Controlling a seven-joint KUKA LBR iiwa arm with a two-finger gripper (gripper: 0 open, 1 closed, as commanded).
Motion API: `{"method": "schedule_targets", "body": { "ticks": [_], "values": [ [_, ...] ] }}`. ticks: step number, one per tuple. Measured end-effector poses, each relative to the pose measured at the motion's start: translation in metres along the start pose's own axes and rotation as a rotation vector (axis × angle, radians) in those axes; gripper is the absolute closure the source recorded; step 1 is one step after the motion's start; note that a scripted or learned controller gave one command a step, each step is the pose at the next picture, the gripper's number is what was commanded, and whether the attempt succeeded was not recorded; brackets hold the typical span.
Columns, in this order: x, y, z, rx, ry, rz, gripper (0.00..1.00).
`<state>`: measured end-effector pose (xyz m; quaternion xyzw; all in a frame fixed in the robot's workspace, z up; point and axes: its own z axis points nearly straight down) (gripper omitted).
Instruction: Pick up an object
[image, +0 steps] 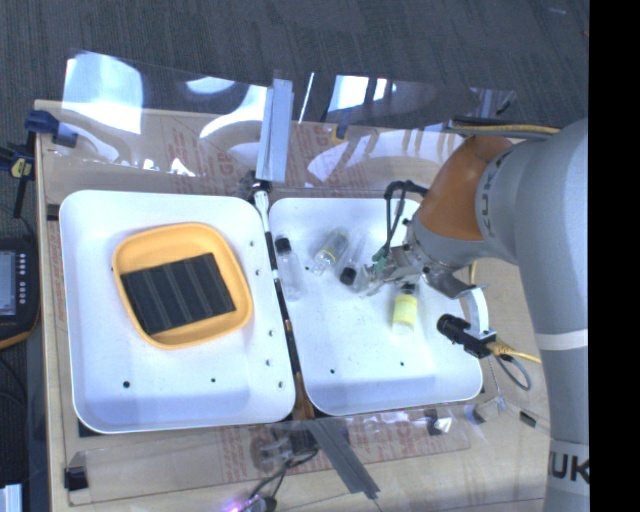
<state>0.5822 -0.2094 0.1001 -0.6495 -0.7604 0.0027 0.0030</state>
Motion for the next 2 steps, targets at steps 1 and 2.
{"method": "schedule_targets", "body": {
  "ticks": [1, 2],
  "values": [
    [0.007, -0.041, 0.01, -0.003, 0.002, -0.172, 1.0],
    [-0.003, 0.012, 0.008, -0.007, -0.001, -0.212, 1.0]
  ]
}}
